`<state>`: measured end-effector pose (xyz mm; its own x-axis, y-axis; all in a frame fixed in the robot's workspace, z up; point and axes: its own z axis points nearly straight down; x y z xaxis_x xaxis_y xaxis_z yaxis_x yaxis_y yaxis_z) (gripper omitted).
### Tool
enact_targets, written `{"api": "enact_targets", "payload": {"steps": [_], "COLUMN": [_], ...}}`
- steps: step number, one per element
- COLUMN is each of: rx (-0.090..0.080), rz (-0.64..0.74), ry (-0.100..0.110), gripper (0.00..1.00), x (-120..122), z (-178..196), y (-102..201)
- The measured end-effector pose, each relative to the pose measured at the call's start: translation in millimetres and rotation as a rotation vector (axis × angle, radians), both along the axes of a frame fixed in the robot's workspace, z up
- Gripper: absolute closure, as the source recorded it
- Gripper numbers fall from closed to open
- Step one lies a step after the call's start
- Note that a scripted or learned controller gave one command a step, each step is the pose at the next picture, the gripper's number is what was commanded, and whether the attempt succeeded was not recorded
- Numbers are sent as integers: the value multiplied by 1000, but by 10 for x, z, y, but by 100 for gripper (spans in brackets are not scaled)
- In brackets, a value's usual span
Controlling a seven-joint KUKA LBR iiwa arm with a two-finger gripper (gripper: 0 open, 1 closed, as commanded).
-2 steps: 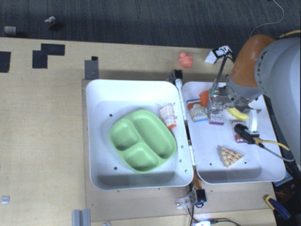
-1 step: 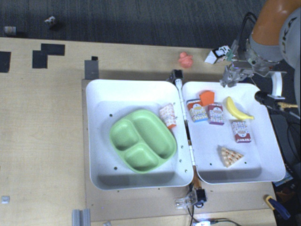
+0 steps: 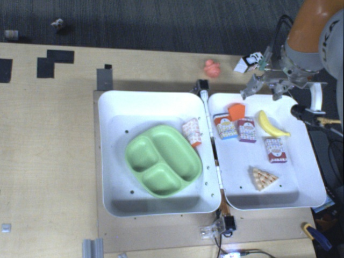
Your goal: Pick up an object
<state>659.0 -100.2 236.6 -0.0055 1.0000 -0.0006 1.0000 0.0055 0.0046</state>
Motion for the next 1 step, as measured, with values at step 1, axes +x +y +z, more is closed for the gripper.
{"api": "enact_targets", "payload": {"steps": [1], "rx": [1], "rz": [-2], "ry": [5], "gripper": [0], "x": [-343], "z": [-1115], "y": [-113]}}
